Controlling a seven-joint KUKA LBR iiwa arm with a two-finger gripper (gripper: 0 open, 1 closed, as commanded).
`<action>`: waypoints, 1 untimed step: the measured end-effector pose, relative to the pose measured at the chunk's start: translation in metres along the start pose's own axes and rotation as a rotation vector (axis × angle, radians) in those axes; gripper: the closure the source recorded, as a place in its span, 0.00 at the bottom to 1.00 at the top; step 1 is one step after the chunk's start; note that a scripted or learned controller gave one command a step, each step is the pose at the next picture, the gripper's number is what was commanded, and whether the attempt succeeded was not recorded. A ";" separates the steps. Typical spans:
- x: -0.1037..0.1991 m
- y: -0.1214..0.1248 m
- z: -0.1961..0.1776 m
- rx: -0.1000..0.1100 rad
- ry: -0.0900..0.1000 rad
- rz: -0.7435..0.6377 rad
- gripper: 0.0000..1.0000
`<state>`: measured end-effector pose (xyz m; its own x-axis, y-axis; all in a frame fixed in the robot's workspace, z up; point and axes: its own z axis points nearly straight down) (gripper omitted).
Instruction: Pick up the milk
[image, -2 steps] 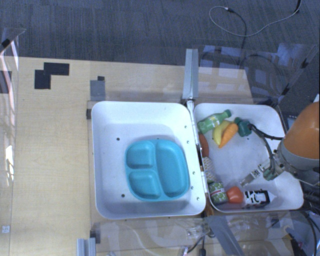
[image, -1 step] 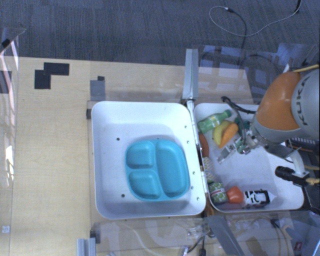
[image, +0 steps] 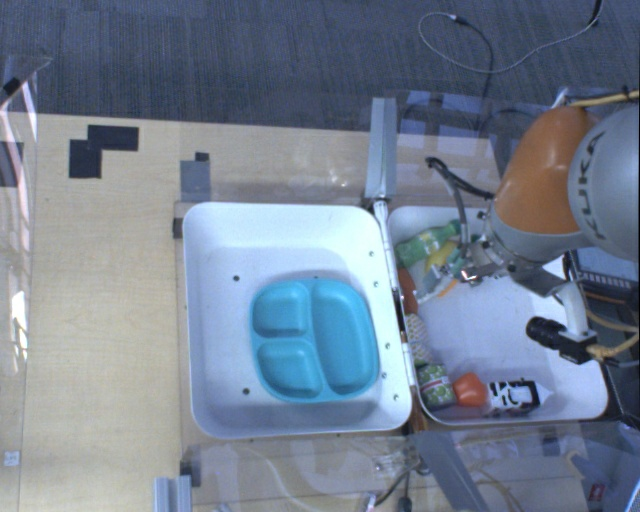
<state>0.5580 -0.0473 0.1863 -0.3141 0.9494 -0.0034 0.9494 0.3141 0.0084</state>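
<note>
We see the milk carton lying at the right bin's near edge, beside a tomato. Our tool hovers over the far corner; whether it is released or clenched we cannot tell.

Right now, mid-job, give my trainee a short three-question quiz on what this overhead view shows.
1. True or false: the blue divided plate lies in the left bin.
2. Which item sits nearest the right bin's near wall? A) black-and-white milk carton B) green bottle C) blue divided plate
3. Fill in: the arm hangs over the ____ bin, with its end effector at the far end by the green bottle.

Key: 1 true; 2 A; 3 right.
</note>
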 end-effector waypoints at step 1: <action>-0.062 -0.059 0.034 0.003 0.001 -0.200 0.00</action>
<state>0.5217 -0.1245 0.1525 -0.4961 0.8683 -0.0039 0.8683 0.4961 0.0045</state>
